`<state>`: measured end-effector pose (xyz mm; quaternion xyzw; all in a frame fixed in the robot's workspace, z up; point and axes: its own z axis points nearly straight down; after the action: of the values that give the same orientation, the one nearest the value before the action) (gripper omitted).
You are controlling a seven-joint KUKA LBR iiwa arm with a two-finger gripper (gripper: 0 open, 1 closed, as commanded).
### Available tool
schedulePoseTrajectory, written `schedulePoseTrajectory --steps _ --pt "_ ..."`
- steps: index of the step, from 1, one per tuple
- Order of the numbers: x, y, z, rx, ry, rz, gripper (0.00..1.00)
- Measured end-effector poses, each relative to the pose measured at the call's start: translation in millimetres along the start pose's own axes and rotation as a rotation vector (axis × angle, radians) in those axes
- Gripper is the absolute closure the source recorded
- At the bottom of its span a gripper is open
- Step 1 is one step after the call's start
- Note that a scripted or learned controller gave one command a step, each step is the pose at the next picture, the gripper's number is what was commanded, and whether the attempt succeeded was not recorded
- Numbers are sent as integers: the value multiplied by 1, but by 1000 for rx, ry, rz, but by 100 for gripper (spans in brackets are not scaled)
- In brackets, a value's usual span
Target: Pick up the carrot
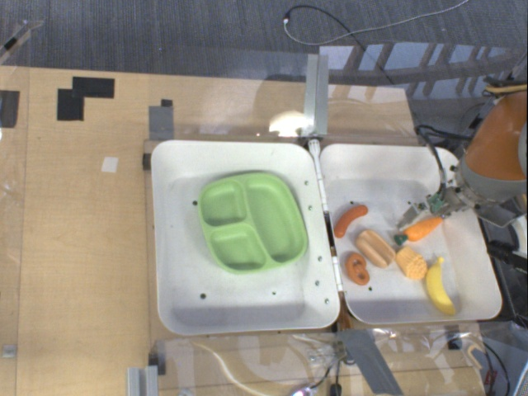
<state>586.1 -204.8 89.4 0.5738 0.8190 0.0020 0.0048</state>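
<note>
I see the grey arm with the orange band (502,143) coming in from the right side, over the right white bin (371,172). Its hand (435,206) is low in that bin, right at the top end of the small orange carrot with a green tip (422,228). The metal fingers (410,214) look spread apart a little, one reaching out to the left above the carrot. I cannot tell if the hand is touching the carrot or just sitting very close to it. The carrot lies flat on the bin floor, tilted, with its green tip pointing down and left.

Near the carrot are more toy foods. A yellow banana (438,286) lies below it, by the bin's right wall. A small yellow-orange bumpy chunk (411,264) sits just beside the banana and below the carrot's green tip. A tan hot dog bun (374,247) lies to the left of that chunk. A little brown-orange pretzel shape (356,267) sits beside the bun, lower left. A red-orange sausage (350,218) lies above them, near the wall between the bins.

The left white bin (177,295) holds a light green plastic plate with three parts (250,221) in its middle. Both bins rest on the light wooden surface (74,246).
</note>
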Motion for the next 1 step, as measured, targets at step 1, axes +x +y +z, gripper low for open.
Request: schedulePoseTrajectory --steps 1 --pt "-18 48 -58 1 0 73 0"
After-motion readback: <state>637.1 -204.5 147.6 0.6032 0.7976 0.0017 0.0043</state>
